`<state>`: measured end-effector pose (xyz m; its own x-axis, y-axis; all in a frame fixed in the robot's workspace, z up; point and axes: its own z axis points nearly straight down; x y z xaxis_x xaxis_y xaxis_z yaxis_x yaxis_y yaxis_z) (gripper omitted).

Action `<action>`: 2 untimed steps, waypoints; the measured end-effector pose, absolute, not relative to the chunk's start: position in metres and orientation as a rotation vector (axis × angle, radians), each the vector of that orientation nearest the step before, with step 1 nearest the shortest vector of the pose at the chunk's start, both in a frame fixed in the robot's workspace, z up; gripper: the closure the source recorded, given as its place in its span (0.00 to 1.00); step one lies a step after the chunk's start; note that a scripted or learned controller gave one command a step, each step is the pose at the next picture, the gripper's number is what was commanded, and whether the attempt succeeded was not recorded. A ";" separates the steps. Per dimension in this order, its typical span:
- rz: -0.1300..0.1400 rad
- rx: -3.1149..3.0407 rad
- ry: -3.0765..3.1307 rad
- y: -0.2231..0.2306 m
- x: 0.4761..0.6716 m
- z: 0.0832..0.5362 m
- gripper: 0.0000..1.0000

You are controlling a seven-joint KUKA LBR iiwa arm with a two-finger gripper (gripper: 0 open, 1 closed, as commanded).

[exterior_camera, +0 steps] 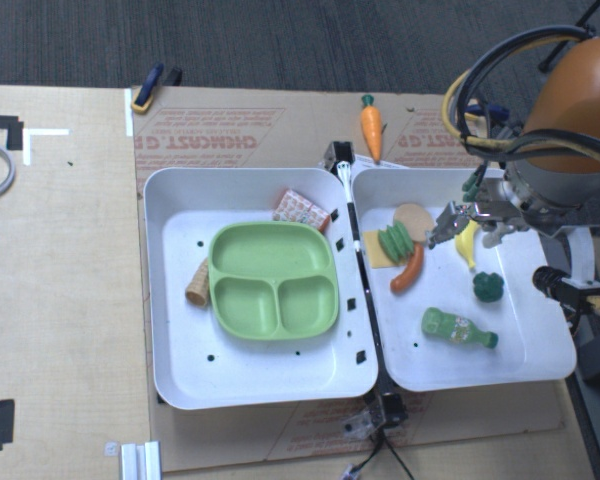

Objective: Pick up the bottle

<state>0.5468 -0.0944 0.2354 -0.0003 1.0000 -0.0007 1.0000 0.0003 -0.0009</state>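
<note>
The green bottle [459,329] lies on its side near the front of the right bin [540,353], its cap pointing right. My gripper [463,228] hangs over the back half of that bin, well behind the bottle and apart from it. It is open, and nothing is held between its fingers. A yellow banana [467,250] lies just beneath it.
Also in the right bin are a broccoli piece [488,286], a red sausage [408,267], a green pickle [395,239] and a bread slice [413,215]. The left bin [170,348] holds a green divided plate [275,280], a cone [198,284] and a small box [300,208]. A carrot [370,128] lies behind the bins.
</note>
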 end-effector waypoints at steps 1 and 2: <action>0.003 -2.223 -2.221 -0.095 0.547 0.245 1.00; 0.003 -2.422 -1.999 -0.029 0.477 0.192 1.00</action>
<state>0.4770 -0.0289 0.1917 0.1895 0.9819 -0.0007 0.9819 -0.1895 -0.0024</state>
